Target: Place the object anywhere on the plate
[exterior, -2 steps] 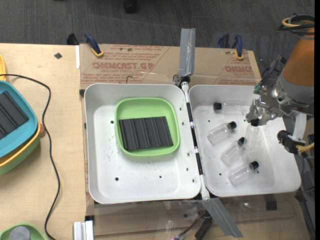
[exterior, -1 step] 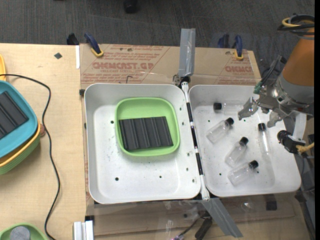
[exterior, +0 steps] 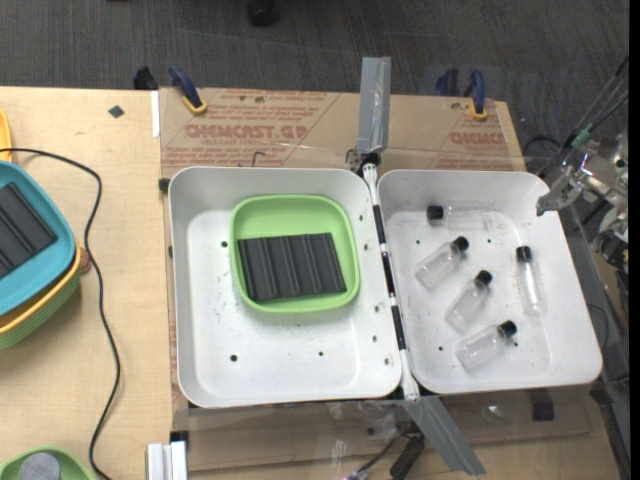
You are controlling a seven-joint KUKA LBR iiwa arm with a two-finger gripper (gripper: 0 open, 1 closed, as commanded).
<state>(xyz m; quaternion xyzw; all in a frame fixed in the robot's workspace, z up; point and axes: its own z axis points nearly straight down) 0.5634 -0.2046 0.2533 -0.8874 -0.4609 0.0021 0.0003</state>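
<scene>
The pincer (exterior: pixel 553 200), its state impossible to tell, sits at the frame's right edge, with the nearest vial (exterior: pixel 526 276) just below-left, long axis near vertical, and the green plate (exterior: pixel 294 214) far left.

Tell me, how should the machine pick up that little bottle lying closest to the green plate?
Probably from straight above, around the clear body of the vial, below its black cap. It lies flat and slanted in the right bin, apart from the other vials, so closing across its narrow width looks safest; the pincer waits at the bin's far corner.
</scene>
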